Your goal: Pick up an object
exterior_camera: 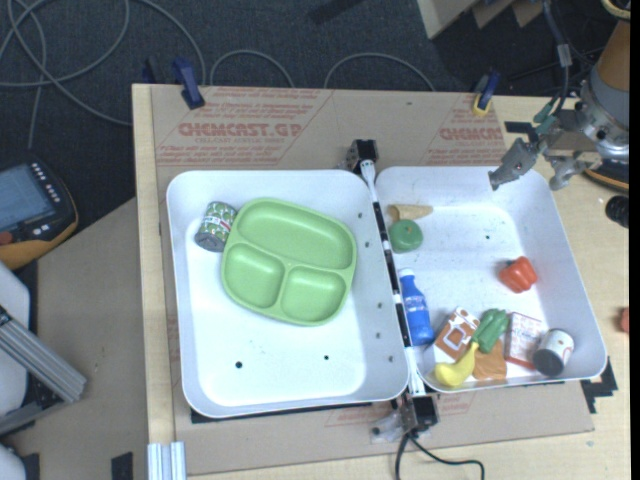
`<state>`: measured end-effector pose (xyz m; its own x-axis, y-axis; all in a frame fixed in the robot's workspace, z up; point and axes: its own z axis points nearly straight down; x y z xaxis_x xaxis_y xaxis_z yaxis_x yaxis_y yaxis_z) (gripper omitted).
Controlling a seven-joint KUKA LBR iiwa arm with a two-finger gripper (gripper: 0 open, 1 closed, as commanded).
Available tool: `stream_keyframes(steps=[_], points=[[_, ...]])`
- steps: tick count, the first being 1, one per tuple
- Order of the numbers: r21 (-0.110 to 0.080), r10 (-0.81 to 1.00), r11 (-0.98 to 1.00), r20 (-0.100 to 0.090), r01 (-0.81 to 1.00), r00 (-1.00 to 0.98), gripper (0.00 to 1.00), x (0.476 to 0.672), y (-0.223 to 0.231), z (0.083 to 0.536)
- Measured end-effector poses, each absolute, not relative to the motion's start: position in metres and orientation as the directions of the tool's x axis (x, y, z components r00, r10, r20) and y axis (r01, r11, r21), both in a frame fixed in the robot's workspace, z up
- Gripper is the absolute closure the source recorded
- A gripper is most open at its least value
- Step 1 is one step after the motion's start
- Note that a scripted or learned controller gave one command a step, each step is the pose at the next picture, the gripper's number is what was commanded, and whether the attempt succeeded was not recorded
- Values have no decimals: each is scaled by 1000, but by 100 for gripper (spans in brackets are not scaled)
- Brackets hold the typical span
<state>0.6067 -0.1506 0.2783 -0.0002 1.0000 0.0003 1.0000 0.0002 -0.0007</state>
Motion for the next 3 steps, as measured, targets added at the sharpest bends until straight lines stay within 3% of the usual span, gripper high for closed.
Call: stream_keyframes(steps=[1,2,3], points=[[-2,1000,-1,0,1000,1,0,608,-200,193],[-2,1000,-1,0,1000,1,0,572,-223,134],[-2,1000,0,1,1000,0,0,551,-195,84]])
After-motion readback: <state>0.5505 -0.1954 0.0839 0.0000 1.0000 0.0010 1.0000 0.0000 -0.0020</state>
